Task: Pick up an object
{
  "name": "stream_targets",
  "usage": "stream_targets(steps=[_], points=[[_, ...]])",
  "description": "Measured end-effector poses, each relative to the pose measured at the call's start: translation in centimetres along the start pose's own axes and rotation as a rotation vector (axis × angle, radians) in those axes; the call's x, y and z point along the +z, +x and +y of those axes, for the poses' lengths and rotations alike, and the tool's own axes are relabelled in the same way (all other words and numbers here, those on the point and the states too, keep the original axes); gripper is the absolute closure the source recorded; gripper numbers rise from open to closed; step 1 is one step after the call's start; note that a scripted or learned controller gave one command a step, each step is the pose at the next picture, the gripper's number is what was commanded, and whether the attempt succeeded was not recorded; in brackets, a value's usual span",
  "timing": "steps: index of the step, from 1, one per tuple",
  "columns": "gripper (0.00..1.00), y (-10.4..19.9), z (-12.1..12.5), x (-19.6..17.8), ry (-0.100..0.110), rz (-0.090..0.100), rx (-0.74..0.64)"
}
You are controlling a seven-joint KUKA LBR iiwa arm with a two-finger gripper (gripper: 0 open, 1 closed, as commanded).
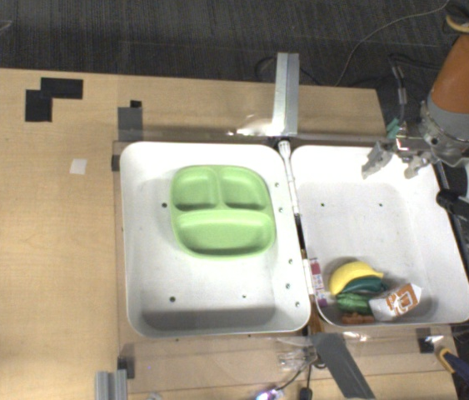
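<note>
A green divided plate (220, 209) lies in the left bin (147, 248). In the near corner of the right bin (384, 215) a yellow rounded object (352, 272) sits beside a dark green item (362, 287), a brown piece (351, 303) and a white and orange packet (397, 300). My gripper (395, 161) hangs at the right bin's far edge, well away from that pile. Its two fingers are spread apart with nothing between them.
A metal post (286, 94) stands behind the seam between the bins. The arm's grey and orange wrist (466, 82) rises at the far right, with cables trailing behind it. Wooden bench surface (42, 223) stretches to the left.
</note>
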State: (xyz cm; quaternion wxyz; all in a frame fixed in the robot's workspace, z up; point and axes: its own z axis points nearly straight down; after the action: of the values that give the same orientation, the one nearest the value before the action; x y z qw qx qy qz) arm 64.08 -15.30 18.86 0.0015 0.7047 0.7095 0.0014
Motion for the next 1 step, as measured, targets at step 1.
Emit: stream_targets(steps=[1], points=[[0.00,1.79,-3.05,-2.99,0.000,0.000,0.150]])
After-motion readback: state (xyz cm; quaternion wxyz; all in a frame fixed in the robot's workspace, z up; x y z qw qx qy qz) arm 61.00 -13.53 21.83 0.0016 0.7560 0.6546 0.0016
